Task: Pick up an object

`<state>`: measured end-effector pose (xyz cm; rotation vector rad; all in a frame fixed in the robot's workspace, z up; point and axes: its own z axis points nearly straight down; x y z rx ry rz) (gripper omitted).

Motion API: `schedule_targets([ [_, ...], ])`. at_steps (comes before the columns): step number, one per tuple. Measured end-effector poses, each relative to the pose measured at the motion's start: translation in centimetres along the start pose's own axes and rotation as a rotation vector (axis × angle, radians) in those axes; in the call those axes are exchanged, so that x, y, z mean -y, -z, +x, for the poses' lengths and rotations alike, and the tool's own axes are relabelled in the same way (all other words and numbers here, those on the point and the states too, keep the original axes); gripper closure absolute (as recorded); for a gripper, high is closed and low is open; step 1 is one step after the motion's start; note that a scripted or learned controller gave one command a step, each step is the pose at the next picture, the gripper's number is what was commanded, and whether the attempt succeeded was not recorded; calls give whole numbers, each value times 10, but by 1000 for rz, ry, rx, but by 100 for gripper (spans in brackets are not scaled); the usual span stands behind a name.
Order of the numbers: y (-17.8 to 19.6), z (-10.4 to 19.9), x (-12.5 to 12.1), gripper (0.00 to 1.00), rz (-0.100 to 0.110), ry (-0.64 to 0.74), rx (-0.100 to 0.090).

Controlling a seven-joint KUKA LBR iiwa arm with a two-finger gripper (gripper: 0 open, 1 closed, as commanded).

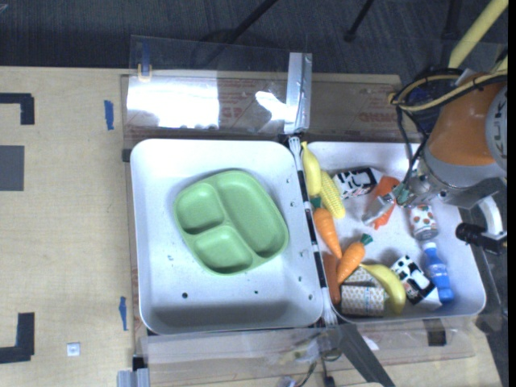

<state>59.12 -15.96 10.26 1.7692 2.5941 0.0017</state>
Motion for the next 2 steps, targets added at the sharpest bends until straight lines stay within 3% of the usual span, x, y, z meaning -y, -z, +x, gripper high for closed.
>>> schedule_targets([
  [1,-16,22,1,0,-1,-101,0],
  [2,59,65,61,0,4,-285,-3],
])
